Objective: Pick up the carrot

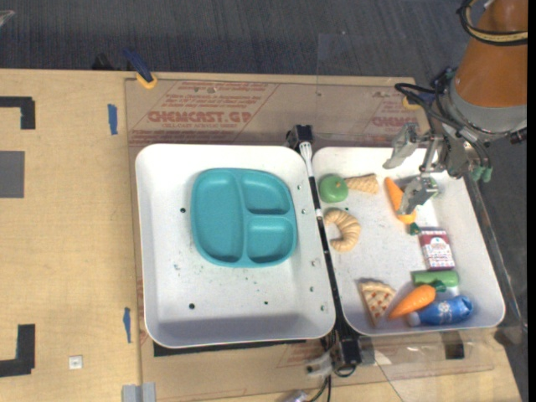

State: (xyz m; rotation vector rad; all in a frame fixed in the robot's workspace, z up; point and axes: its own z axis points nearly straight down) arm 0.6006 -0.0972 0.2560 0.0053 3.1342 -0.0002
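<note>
Carrot [394,194] lies far in the right bin [490,262], right of the green apple [333,188]; gripper [414,198] hangs just beside it, likely lined up to grasp, though whether it's spread or pinching, I cannot tell

You see the arm [494,65] as a rounded orange band over a grey wrist collar, ringed near the top by a thin dark cable. Below it, black cables loop around a cluster of bare metal brackets, and the gripper [416,196] is silvery metal.
</note>
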